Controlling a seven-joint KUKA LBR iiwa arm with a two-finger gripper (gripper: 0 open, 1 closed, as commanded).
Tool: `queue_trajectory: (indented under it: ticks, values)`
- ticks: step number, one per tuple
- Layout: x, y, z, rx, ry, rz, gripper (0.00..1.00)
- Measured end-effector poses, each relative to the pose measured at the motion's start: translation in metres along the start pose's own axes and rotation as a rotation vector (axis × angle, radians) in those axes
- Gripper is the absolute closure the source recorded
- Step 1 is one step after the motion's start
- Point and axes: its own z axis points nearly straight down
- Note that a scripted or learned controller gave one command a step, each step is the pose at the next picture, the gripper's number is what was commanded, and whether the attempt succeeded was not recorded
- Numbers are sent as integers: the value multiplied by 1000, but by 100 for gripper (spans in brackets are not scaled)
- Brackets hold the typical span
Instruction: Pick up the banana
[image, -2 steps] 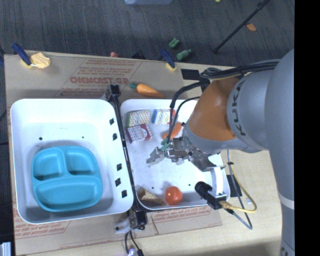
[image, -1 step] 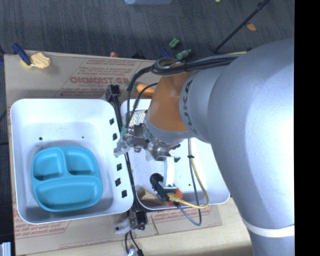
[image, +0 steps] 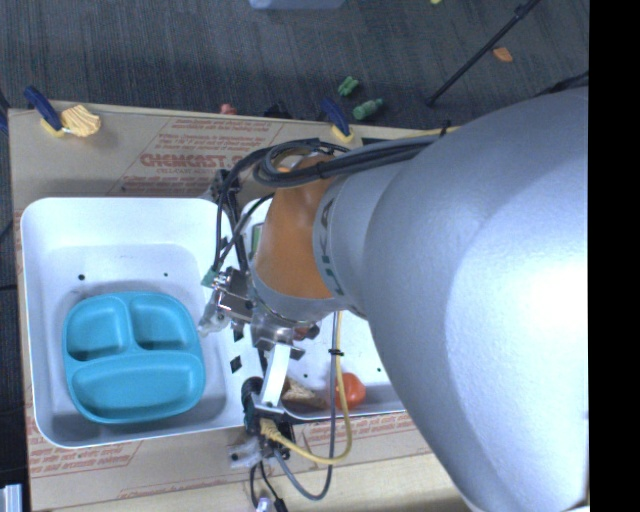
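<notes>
Item 1, pincer (image: 258, 342): low over the right bin (image: 372, 362); I cannot tell its state.
Item 2, banana: unconfirmed. Likeliest the brownish sliver (image: 303, 397) beside an orange-red thing (image: 350, 390), under the arm. I'd centre there and verify before clenching.
Item 3, blue tray (image: 130, 355): left bin (image: 60, 215).

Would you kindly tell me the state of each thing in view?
tray: right way up, compartments bare.
left bin: holding the tray.
arm: reaching over the right bin.
right bin: largely covered by the arm.
orange thing: lying in the right bin, partly hidden.
</notes>
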Motion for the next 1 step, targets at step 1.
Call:
queue_trajectory:
  ticks: [1]
  values:
    - [81,-34,62,0,-2,-343,0]
